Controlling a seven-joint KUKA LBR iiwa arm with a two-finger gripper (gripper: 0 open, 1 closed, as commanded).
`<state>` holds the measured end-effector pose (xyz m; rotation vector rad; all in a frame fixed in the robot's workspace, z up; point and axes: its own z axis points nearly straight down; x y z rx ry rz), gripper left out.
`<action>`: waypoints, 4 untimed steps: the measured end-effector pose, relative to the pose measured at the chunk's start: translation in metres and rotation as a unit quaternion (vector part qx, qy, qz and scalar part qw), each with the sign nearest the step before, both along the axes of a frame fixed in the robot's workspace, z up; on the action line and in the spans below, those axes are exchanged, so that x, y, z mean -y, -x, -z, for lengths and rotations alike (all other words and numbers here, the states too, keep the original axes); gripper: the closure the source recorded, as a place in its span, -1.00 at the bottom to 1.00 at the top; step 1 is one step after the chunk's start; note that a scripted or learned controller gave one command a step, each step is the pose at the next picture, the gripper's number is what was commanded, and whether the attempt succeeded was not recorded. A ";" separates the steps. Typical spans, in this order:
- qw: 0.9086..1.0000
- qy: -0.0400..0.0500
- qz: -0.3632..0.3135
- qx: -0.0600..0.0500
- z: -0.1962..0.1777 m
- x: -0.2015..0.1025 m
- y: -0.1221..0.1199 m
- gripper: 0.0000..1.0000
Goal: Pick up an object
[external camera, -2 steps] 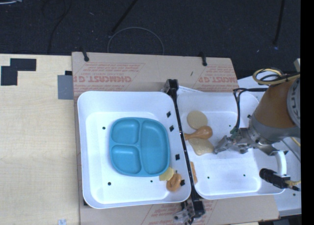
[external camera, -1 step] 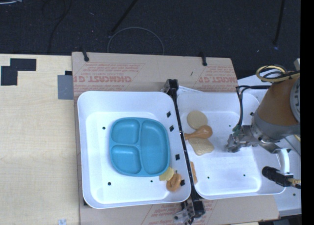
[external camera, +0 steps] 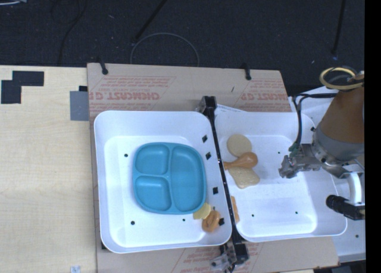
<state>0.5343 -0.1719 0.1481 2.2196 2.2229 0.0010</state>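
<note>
The gripper [external camera: 290, 166] is seen low over the right bin [external camera: 280, 218], near its right wall, at about mid-height of that wall. Whether its fingers are spread or pressed together cannot be told; nothing is seen between them. The grey arm [external camera: 342, 126], with its orange band, is observed entering over the bin's right edge.

Left of the gripper, well apart from it, three pale objects are clustered against the bin's left wall: a round beige disc [external camera: 239, 144], a tan drumstick-shaped piece [external camera: 244, 160] and a cream flat piece [external camera: 245, 176], each touching the next. Bare white floor lies between them and the gripper.

A black divider [external camera: 217, 170] is noted between the two bins. In the left bin [external camera: 113, 146], a blue plate [external camera: 168, 177] of smooth plastic, rounded and parted into three compartments, is set centrally. By the bin's lower right corner, a yellow piece [external camera: 202, 211] and an orange-brown piece [external camera: 211, 222] are lying just beside the plate's corner. Both bins are carried on a cardboard sheet [external camera: 178, 90] on the bench.
</note>
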 end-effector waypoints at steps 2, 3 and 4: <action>1.000 0.001 0.000 0.001 -0.099 0.001 0.004 1.00; 1.000 -0.001 -0.002 -0.002 -0.095 -0.057 -0.006 1.00; 1.000 -0.001 -0.001 -0.003 -0.082 -0.105 -0.004 1.00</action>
